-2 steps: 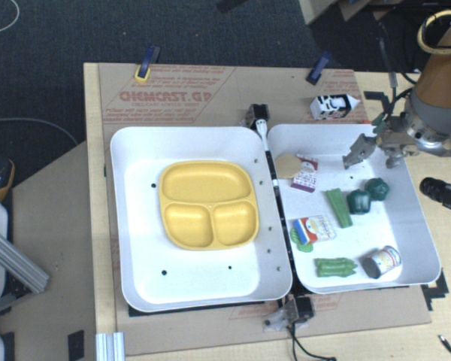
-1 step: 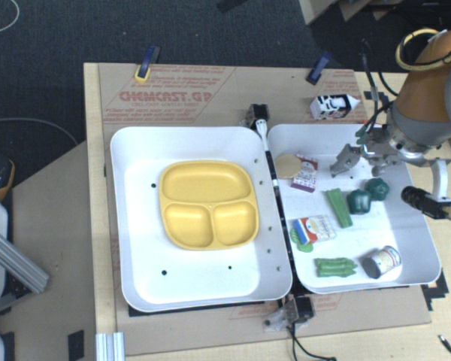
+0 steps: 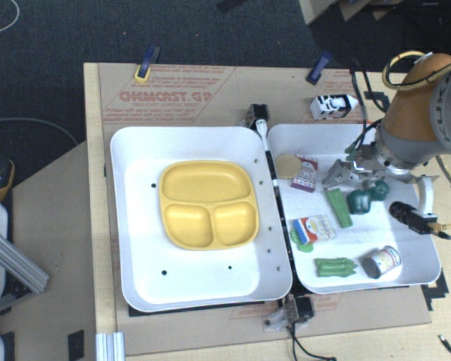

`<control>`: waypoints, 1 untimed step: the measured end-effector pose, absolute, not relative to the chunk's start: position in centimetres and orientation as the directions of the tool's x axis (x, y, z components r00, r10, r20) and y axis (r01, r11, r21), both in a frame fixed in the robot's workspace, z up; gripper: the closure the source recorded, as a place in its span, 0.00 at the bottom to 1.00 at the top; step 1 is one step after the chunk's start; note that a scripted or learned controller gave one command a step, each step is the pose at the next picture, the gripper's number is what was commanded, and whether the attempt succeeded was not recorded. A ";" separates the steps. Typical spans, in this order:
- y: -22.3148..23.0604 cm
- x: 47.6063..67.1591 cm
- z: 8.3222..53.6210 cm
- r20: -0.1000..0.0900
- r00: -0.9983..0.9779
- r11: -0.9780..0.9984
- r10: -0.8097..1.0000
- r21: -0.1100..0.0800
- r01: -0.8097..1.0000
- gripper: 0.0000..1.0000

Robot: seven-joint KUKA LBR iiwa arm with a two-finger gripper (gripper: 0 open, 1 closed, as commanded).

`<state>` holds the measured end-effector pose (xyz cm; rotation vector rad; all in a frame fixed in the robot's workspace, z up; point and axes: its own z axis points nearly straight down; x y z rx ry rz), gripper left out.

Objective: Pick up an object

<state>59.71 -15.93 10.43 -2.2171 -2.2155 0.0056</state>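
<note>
Camera view: tool, grip state unclear, hovers just above the green stick in the right bin

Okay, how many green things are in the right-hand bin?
3: a green stick and a dark green piece below the end effector, a green block near the front. Others may be hidden.

Bright, even light; soft shadows
</note>
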 end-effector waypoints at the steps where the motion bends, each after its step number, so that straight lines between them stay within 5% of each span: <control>1: -15.7 59.7 8.4 0.003 -0.001 0.001 1.000 -0.005 1.000 0.00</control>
